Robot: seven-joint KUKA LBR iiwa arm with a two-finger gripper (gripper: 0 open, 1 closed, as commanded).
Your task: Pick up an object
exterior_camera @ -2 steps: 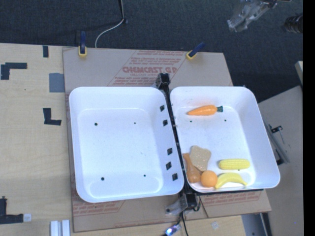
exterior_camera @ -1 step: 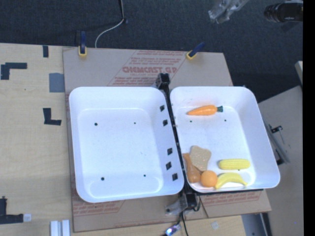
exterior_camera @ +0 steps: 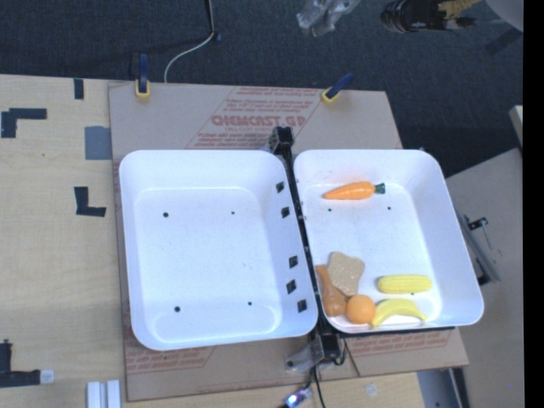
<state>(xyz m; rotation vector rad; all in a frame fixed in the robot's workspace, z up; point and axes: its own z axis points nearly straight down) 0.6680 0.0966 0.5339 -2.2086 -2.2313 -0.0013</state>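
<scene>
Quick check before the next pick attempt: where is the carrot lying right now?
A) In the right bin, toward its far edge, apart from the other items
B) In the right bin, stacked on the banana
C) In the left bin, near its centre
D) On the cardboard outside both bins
A: the carrot lies alone in the right bin toward its far edge, while the banana sits at the near edge.

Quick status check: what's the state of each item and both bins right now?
Carrot: lying flat, alone at right bin's far end.
Bread: leaning on hot dog.
Orange: touching banana.
Corn: flat, beside banana.
Right bin: holds all items.
Left bin: upright, in place.
Hand: blurred, raised beyond the bins.
</scene>
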